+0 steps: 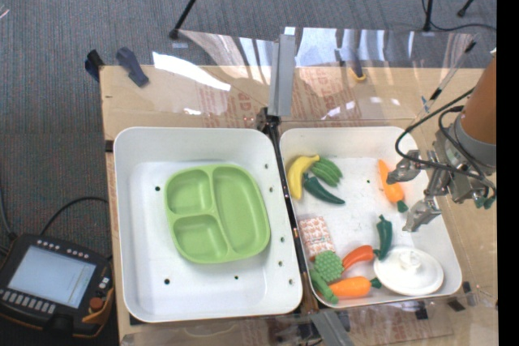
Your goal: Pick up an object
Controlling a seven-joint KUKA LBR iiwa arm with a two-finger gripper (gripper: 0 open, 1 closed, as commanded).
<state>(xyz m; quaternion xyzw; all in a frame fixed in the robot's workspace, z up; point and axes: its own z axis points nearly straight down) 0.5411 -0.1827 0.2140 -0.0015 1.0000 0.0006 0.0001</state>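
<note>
My gripper [413, 195] hangs over the right side of the right bin [357, 211], reaching in from the right. It is open, and its two fingers [403, 173] stand spread apart with nothing between them. A small orange pepper [390, 182] lies just left of the upper finger, close to its tip. A dark green pepper [384, 234] lies below and to the left of the lower finger. A white round lid [408, 271] rests in the bin's near right corner.
The right bin also holds a banana [298, 173], two green peppers [326, 170], a pink packet [316, 235], a knobbly green vegetable [328, 265] and two carrots [353, 287]. A green divided plate [217, 212] lies in the left bin [130, 174].
</note>
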